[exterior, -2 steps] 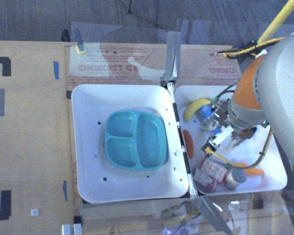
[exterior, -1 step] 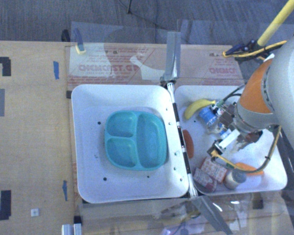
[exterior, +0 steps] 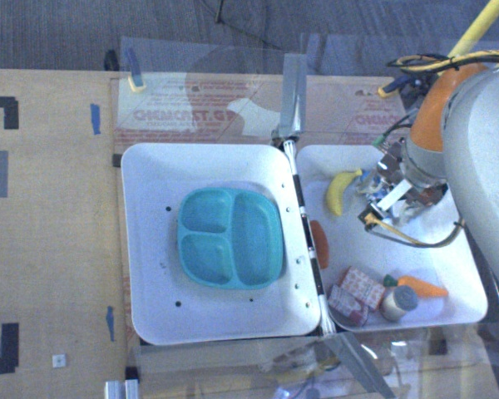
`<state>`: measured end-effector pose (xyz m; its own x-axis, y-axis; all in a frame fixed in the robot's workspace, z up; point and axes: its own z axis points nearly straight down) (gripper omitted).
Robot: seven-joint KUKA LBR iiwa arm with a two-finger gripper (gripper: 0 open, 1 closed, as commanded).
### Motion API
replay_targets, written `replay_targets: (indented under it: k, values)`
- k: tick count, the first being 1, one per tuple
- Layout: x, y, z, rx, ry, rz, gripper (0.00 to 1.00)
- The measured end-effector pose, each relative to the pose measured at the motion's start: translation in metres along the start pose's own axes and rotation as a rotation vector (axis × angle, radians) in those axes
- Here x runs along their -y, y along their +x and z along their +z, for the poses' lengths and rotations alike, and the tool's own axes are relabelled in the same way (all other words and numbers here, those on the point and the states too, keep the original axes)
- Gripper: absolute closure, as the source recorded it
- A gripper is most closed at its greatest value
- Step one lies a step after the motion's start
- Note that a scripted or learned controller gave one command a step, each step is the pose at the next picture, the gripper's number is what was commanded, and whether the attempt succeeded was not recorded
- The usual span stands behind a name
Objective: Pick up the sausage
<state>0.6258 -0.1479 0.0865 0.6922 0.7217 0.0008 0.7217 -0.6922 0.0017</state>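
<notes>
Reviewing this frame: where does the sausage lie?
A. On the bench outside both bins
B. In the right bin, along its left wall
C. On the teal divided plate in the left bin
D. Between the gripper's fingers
B: the sausage lies in the right bin against its left wall, below the banana and apart from the gripper, which is by the banana.

You see a bulky pale grey arm (exterior: 482,152) with an orange wrist band (exterior: 432,119), black cables (exterior: 416,238), and a dark metal gripper (exterior: 381,208).
</notes>
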Motion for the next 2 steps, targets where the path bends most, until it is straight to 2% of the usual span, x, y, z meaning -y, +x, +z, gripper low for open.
replay_targets:
  k: [1,2]
  values:
    - [0.0009,0.0018,-0.0095,0.003,0.002,-0.005,1.0]
    - [0.0015,0.0027,-0.0096,0.003,0.002,-0.007,0.0]
